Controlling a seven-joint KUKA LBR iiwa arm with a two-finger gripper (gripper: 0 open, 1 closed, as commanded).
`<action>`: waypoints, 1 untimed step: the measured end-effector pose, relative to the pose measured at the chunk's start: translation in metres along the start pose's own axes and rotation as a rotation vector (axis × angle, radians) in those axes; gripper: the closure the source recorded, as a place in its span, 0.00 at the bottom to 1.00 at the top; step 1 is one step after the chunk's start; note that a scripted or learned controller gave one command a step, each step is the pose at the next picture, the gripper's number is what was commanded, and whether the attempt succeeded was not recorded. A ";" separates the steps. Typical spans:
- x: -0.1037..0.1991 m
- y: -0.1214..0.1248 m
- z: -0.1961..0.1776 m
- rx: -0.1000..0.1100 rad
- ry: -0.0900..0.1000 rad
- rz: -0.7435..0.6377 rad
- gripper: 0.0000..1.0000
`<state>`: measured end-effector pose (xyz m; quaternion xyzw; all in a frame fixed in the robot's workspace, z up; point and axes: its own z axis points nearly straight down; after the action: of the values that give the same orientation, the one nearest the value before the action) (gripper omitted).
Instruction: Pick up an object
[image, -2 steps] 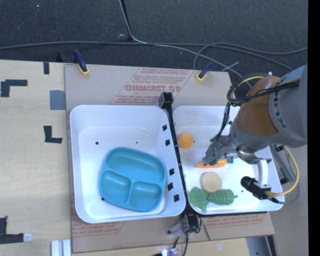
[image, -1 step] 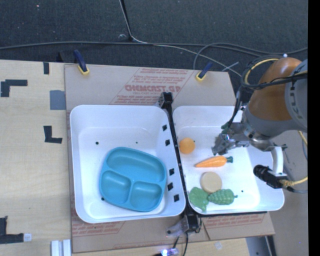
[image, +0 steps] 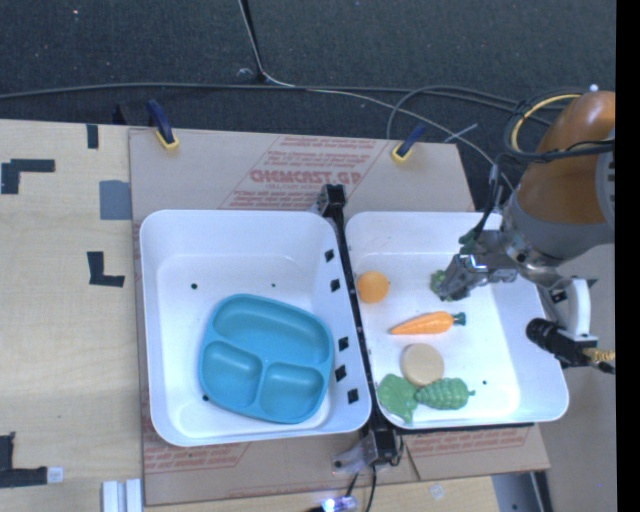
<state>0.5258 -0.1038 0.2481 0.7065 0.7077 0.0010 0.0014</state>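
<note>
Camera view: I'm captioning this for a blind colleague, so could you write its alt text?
A grey and orange robot arm lowers its gripper into the right white bin, which holds a carrot, an orange ball, a tan disc and green toy vegetables. The left white bin holds a blue divided plate.

Pincer (image: 455, 280) touches green item (image: 440, 283) above carrot (image: 424, 323).
</note>
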 end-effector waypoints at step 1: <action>0.056 -0.005 -0.006 0.004 0.002 -0.005 1.00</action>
<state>0.5208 -0.0482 0.2541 0.7047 0.7095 0.0004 -0.0005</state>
